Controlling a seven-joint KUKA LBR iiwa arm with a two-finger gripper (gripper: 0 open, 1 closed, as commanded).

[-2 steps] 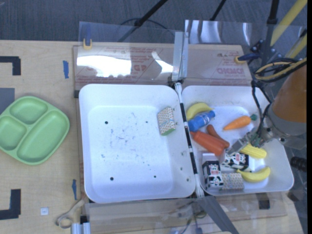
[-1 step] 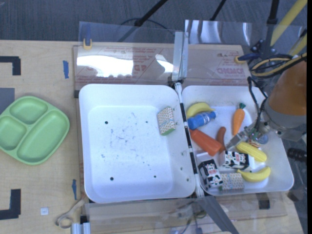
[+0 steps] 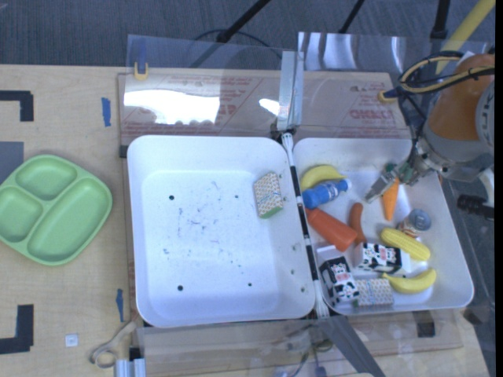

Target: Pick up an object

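Spanning most of the view, the pale wooden desk [image 3: 63, 305] carries two shallow white plastic bins side by side. The left white bin [image 3: 212, 226] is the larger patch of bare floor, with only a small patterned sponge-like block [image 3: 269, 194] lying near its right wall. The right white bin [image 3: 452, 277] is crowded. A light green plastic divided plate [image 3: 52, 208] sits on the desk well to the left of both bins.

The grey arm with its orange band [image 3: 460, 116] reaches in from the right above the right bin's far corner. Its claw [image 3: 391, 182] hangs low over the upper middle of that bin; its fingers look slightly parted, with nothing visibly between them, and an orange carrot-shaped piece [image 3: 390, 201] lies just beside the tips.

Among the objects to pick, a red-orange bottle-shaped piece [image 3: 333, 228] lies at a slant by the bin's left wall, with a blue bottle [image 3: 322, 194] just above it and a yellow banana [image 3: 321, 173] above that. A second yellow banana [image 3: 405, 243] and a third [image 3: 415, 280] lie toward the near right, a black-and-white cow-patterned box [image 3: 380, 256] between them. Another cow-patterned block [image 3: 339, 280] rests at the near left, and a small red sausage shape [image 3: 357, 215] lies mid-bin
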